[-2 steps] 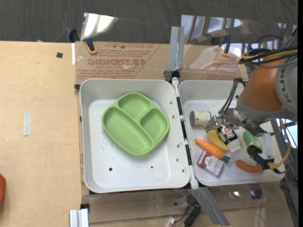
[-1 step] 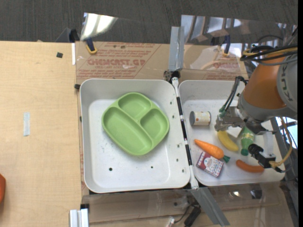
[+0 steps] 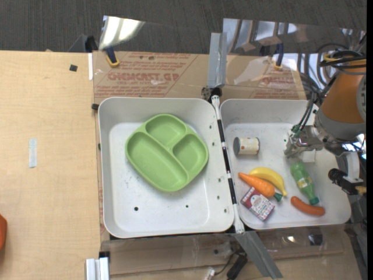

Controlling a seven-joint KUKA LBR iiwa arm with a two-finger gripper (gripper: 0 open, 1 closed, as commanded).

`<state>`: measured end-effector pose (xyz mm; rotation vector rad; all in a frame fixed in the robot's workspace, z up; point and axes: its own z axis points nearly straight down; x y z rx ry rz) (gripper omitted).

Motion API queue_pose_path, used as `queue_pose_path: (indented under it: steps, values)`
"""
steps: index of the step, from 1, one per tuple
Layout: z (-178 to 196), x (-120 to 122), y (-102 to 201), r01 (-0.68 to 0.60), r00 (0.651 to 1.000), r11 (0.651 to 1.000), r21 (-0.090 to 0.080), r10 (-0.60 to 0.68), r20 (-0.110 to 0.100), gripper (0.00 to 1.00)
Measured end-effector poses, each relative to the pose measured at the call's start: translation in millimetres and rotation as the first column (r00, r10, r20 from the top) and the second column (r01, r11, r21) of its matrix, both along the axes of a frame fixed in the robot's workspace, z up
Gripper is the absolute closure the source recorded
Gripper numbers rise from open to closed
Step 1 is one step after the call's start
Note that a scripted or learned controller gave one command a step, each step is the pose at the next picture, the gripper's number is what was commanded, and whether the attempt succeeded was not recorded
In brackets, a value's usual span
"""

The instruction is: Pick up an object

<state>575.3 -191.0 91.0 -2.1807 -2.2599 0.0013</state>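
Note:
My gripper (image 3: 298,149) hangs over the right side of the right bin (image 3: 274,107), under the arm's orange band. Just below it in the view lies a green bottle (image 3: 304,182), its cap end pointing toward the gripper. A red sausage (image 3: 307,206) rests near the bin's front right corner. A yellow banana (image 3: 270,177) and an orange carrot (image 3: 258,184) lie side by side in the bin's middle, with a small red carton (image 3: 257,204) in front of them. A small can (image 3: 247,146) lies on its side to the gripper's left.
The left bin (image 3: 116,214) holds a green divided plate (image 3: 167,151). A ridge between the bins (image 3: 224,156) separates them. Cardboard (image 3: 151,69) stands behind the bins, and cables (image 3: 335,51) hang by the arm at the right.

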Motion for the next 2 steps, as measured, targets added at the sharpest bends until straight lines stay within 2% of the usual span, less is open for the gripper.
queue_pose_path:
  steps: [1, 2]
  values:
    - [-1, 3, 15, -0.016, 1.000, 1.000, 0.020, 0.016, -0.006, 0.00]
    - [0, -49, 16, -0.085, 0.996, 0.996, 0.011, 0.085, -0.001, 0.00]
